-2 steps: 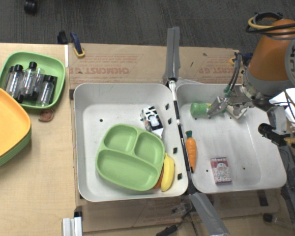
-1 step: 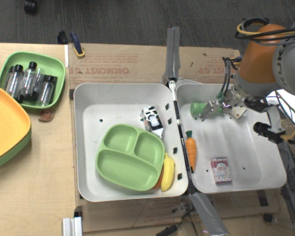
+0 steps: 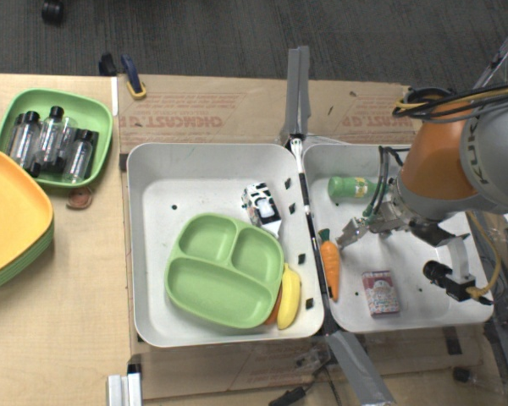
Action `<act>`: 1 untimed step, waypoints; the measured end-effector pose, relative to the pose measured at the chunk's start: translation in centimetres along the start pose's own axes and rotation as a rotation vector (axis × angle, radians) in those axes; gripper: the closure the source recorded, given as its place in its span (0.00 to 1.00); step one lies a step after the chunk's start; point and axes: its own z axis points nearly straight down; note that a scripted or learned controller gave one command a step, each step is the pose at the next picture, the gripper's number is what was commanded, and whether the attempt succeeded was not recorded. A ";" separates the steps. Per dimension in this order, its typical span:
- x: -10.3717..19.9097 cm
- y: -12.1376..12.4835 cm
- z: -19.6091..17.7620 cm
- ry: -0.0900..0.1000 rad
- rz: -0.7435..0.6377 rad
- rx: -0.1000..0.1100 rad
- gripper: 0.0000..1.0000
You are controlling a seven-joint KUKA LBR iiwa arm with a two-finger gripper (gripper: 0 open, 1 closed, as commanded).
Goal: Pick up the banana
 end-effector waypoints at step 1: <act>-0.2 0.0 -0.9 -0.001 0.005 0.000 1.00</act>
